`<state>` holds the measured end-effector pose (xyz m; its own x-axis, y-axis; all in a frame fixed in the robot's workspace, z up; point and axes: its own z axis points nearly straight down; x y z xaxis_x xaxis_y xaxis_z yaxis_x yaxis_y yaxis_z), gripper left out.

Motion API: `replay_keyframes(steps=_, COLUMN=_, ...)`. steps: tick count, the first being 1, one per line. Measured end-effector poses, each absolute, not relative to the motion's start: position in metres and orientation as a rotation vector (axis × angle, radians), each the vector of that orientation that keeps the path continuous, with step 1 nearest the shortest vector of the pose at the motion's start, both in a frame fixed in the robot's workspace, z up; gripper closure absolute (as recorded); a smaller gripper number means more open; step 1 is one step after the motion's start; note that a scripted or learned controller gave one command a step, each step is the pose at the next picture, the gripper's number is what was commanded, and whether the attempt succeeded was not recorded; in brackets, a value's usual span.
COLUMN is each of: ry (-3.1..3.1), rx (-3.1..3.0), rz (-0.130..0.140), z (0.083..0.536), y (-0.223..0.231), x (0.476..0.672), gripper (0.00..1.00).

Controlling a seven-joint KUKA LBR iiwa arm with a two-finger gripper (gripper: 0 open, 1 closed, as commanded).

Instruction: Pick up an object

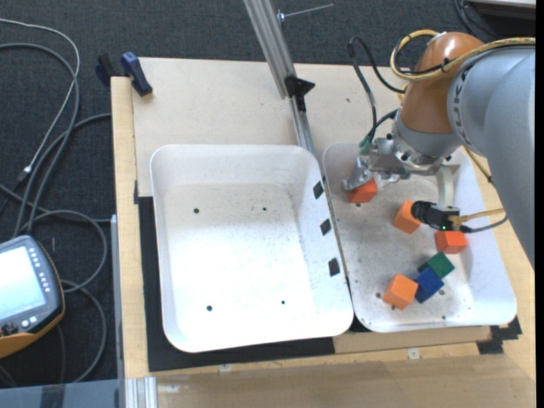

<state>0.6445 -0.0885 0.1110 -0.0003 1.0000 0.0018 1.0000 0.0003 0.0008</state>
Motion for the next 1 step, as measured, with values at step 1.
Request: replay_keyframes(steps=1, ry=-2.231, rx=-2.217, rz=-0.011, z=0.2047, y=0.0161, x=0.6072, gripper=1.0)
